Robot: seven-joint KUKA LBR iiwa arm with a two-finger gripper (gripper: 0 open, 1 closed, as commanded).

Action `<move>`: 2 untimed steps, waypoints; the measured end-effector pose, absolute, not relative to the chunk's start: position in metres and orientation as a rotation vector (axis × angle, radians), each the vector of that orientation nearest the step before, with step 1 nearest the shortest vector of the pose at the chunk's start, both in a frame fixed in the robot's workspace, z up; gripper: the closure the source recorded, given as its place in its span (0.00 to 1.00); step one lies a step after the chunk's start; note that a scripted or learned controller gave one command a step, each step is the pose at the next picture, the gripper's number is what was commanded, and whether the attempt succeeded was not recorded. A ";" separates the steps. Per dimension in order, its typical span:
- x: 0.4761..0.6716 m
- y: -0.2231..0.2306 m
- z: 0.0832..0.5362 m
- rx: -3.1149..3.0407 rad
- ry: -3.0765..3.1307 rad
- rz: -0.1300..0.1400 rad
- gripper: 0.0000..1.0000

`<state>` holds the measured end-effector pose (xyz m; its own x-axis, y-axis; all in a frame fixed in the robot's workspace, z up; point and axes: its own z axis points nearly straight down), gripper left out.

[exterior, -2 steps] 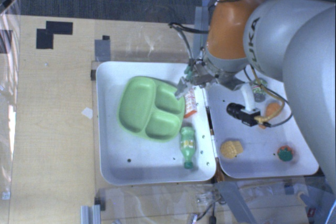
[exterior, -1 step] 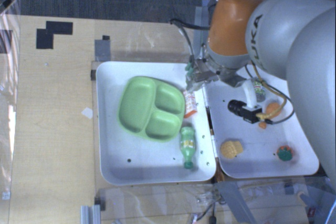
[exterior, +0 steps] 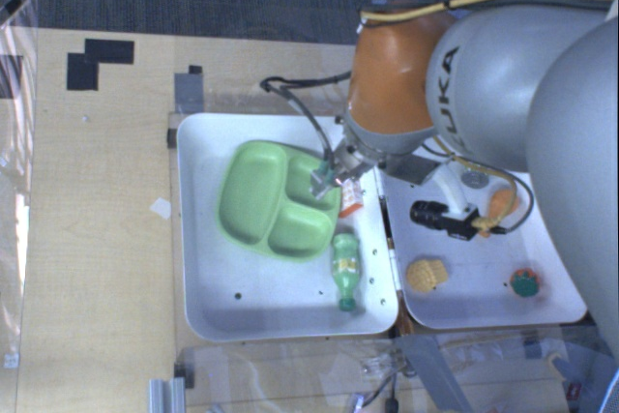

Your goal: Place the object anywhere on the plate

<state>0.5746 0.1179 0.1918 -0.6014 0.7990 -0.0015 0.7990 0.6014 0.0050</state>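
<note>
A green plate (exterior: 253, 198) with divided compartments lies in the left bin (exterior: 208, 305), tilted a little against the bin's sides. The gripper (exterior: 327, 177) hangs over the plate's right rim, by the upper right compartment. It is small and blurred against the green, so I cannot tell whether the jaws are open or closed, or whether they grip anything.

Just right of the gripper, between the plate's rim and the bin wall, sits a small orange-and-white item (exterior: 351, 198). Its upper part is hidden under the wrist and its shape is hard to make out. It is off the plate or at most touching the rim.

A green bottle (exterior: 345, 268) lies on its side just beside the plate's lower right corner, along the bin's right wall, on the bin floor and not on the plate. Which of these two is the one to be placed cannot be told.

The grey arm (exterior: 503, 63) covers the upper part and the right side of the right bin (exterior: 474, 305). On that bin's visible floor are a knobbly yellow piece (exterior: 427, 275) and, well apart from it, a small round green thing (exterior: 525, 282) with a red spot. An orange piece (exterior: 501, 201) further up is partly hidden. The pale bench (exterior: 97, 208) is cut off at the left edge.
</note>
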 end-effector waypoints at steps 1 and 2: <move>0.575 0.117 0.192 1.402 2.807 0.006 0.00; 0.577 0.118 0.204 1.401 2.803 0.013 1.00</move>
